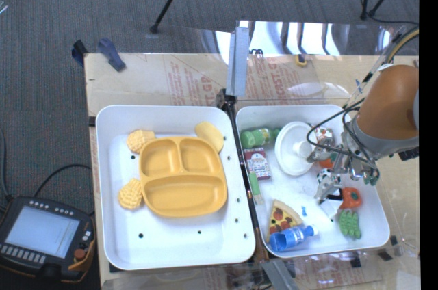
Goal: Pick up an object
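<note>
Tabletop (171, 80) carries 2 white bins side by side. Left bin (116, 213): yellow divided tray (183, 176) with 3 yellow pieces at its edges. Right bin (373, 227): green can (254, 137), red packet (256, 163), white bowl (294, 148), pizza slice (282, 216), blue bottle (292, 237), orange toy (351, 198), green toy (349, 223). Arm reaches in from right; gripper (327, 185) low over right bin, between white bowl and orange toy. Fingers' state: cannot tell, cables and clutter hide them.
</note>
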`<state>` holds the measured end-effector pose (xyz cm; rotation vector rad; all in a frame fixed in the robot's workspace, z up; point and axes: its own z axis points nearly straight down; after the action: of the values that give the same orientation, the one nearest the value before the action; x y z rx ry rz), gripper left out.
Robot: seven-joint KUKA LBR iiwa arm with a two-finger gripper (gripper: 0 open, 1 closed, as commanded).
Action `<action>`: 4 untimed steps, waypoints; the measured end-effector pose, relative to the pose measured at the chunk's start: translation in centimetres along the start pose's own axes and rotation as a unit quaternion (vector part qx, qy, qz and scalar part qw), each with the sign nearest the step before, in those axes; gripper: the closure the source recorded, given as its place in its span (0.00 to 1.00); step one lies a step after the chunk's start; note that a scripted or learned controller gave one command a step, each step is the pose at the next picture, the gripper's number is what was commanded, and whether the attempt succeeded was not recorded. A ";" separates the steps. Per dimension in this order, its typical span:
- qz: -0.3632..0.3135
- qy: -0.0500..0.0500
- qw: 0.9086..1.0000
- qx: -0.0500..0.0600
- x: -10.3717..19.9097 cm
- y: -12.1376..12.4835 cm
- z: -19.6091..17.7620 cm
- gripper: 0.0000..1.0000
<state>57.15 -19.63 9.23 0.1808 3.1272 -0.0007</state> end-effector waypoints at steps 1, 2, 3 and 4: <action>0.000 -0.001 1.000 0.000 0.8 0.2 0.0 0.00; 0.001 0.005 1.000 -0.001 3.7 0.6 0.5 0.00; 0.015 0.006 1.000 -0.001 4.4 0.7 0.5 0.00; 0.035 0.006 0.999 -0.001 5.7 0.9 0.5 0.00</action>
<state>51.62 -18.07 8.70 0.2897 3.1300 0.0038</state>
